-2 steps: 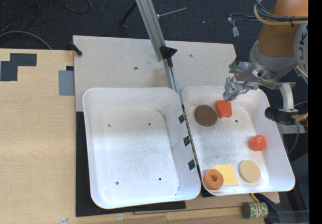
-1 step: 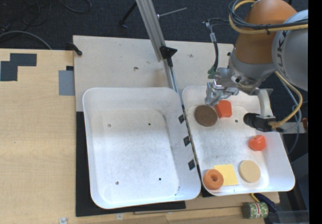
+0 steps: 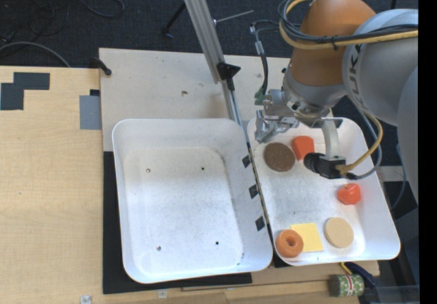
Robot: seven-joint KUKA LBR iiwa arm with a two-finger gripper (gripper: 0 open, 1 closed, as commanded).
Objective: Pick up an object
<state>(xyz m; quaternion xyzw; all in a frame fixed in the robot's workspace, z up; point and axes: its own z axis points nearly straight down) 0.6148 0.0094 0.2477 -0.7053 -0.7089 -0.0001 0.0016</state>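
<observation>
Plainly, in the camera view the gripper point(image 3: 263, 132) hangs over the far left corner of the right bin point(image 3: 311, 197), close to the wall it shares with the left bin point(image 3: 177, 193). From this angle I cannot tell whether it is open or closed, and I see nothing held in it.

All the loose things lie in the right bin. The brown disc point(image 3: 279, 156) is nearest, just beside the gripper on the near side, and the orange block point(image 3: 302, 145) sits close by on the disc's right. A small red piece point(image 3: 349, 193) lies apart near the right wall. Along the near edge are an orange ring point(image 3: 290, 243), a yellow card point(image 3: 308, 235) touching or tucked under the ring, and a tan disc point(image 3: 339, 232).

The brown disc looks like the likely target. It seems light and stiff but lies flat and low, so the only hold is across its width at the rim. That needs a wide opening and a descent almost to the bin floor, and it may slide away.

The orange block stands taller and offers opposing sides, so it is probably the surer pick. The ring could be pinched through one wall. The card looks too thin to catch.
</observation>
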